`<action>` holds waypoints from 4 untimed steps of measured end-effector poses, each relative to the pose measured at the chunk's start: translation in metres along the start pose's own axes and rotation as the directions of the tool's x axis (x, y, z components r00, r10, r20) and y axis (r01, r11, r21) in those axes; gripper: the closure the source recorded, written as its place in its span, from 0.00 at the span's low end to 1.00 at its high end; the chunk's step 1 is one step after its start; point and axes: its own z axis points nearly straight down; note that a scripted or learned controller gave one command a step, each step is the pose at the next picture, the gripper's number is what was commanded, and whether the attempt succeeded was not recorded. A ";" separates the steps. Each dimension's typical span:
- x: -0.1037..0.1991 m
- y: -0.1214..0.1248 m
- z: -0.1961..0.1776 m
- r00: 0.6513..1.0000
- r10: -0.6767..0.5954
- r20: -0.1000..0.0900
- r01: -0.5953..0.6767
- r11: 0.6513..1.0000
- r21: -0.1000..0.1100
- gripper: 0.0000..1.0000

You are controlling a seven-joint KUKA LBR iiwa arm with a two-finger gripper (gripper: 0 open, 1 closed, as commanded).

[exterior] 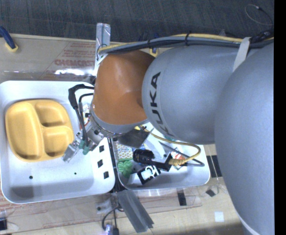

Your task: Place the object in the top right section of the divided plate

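Observation:
The yellow divided plate (35,129) lies in the left white bin (15,190), with one long section on its left and two smaller ones on its right. My gripper (73,151) hangs low just off the plate's lower right rim, over the bin floor. A small teal-green bit (87,149) shows beside the gripper body; I cannot tell whether it is a held object or part of the tool. The orange band and grey wrist (121,94) hide the area between the bins.
The right bin (191,180) holds a green object (125,168), a black object (143,155), a black-and-white piece (147,173) and an orange-tipped cable (179,160). The arm covers most of that bin. A blue clip (7,38) lies on the bench's far left.

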 end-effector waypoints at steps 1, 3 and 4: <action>-0.023 0.076 -0.011 1.000 0.011 0.001 -0.011 1.000 -0.003 0.00; -0.014 0.021 -0.009 1.000 -0.020 0.001 0.020 1.000 -0.001 1.00; -0.014 0.021 -0.009 1.000 -0.020 0.001 0.020 1.000 -0.001 0.00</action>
